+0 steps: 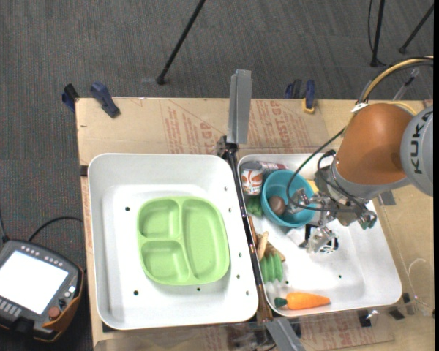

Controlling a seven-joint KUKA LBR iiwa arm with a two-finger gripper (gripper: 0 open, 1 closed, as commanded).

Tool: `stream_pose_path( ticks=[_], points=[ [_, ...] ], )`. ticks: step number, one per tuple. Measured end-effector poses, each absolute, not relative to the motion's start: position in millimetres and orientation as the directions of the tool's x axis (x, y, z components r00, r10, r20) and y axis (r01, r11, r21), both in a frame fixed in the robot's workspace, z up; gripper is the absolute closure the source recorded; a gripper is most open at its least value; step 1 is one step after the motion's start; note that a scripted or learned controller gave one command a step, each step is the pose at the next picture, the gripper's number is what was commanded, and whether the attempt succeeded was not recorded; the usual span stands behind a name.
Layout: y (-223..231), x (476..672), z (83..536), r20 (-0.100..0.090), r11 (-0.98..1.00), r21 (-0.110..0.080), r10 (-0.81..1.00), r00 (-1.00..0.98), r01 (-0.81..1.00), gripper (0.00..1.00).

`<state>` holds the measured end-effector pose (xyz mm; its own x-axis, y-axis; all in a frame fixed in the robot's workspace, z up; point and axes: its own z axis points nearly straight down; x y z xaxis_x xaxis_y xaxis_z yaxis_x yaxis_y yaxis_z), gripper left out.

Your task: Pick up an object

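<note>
Gripper (320,238) low over right bin (366,269), jaw state impossible to tell, nothing visibly held. Just up-left of it: blue bowl (282,189) with a brown object (276,205) inside, a can (250,175) touching the bowl's left side. Orange carrot (307,300) near the bin's front edge, green ridged item (271,266) along its left wall. Left bin (110,189): 1 green tray (183,240) with 3 compartments.

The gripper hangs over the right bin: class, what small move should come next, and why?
Probably a short descent. The gripper hovers in the right bin beside the blue bowl, above a small dark and white object. Nothing visibly sits in it, so lowering onto that object seems the likeliest step.
</note>
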<state>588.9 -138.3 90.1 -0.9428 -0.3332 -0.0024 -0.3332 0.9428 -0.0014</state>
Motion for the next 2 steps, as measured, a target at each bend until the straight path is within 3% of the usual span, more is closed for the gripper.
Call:
stream_pose_path(
  ticks=[1,2],
  points=[
    [-123,595.5,88,0.024,0.959,-0.003,-0.285,-0.958,-0.285,0.0],
    [-107,550.8,87,0.0,0.981,0.002,-0.192,-0.981,-0.192,0.0]
  ],
)
